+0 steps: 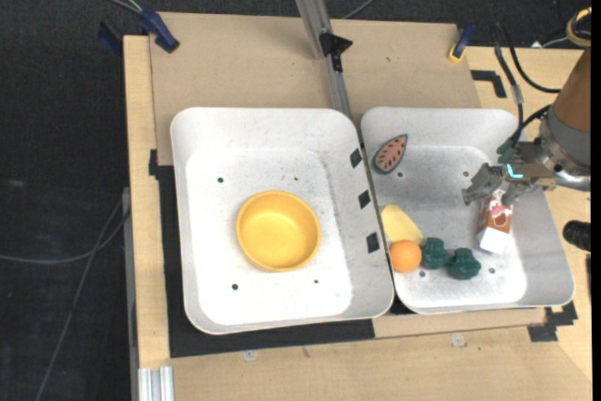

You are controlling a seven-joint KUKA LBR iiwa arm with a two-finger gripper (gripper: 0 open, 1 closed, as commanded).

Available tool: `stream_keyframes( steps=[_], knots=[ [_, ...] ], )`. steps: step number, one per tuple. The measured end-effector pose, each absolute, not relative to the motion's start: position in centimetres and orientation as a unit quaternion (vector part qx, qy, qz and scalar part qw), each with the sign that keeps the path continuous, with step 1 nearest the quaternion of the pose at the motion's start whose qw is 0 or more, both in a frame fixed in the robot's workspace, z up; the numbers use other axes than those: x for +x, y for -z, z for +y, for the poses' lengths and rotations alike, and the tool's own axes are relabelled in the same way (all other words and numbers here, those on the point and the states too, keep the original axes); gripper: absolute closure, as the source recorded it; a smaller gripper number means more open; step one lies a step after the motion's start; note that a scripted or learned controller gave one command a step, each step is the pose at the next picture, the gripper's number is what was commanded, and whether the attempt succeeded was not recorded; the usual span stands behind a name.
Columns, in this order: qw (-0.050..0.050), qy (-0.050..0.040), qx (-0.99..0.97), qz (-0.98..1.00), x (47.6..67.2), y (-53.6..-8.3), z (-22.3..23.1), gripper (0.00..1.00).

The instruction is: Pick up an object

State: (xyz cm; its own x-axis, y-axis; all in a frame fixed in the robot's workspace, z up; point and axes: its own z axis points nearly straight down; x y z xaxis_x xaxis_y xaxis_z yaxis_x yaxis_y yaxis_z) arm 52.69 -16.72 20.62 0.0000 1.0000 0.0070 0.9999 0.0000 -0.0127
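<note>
The pincer (pixel 492 192) hangs over the right bin (pixel 543 272), just above a red-and-white carton (pixel 496 228); its opening cannot be told.

Arm (pixel 575 113) cut off at right edge, apparently.

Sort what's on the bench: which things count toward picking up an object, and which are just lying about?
In play:
gripper
red and white carton beside it

Lying about:
orange ball
dark green toy
pale yellow piece
leaf-shaped piece
yellow bowl in the left bin
</note>
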Motion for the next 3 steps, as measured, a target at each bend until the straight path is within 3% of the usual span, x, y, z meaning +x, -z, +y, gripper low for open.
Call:
stream_keyframes(
  steps=[1, 3],
  knots=[
    [0.005, -0.0003, -0.707, -0.707, 52.8, -20.9, -16.7, 0.00],
    [0.009, -0.0026, -0.707, -0.707, 51.7, -9.5, -16.1, 0.00]
  ],
)
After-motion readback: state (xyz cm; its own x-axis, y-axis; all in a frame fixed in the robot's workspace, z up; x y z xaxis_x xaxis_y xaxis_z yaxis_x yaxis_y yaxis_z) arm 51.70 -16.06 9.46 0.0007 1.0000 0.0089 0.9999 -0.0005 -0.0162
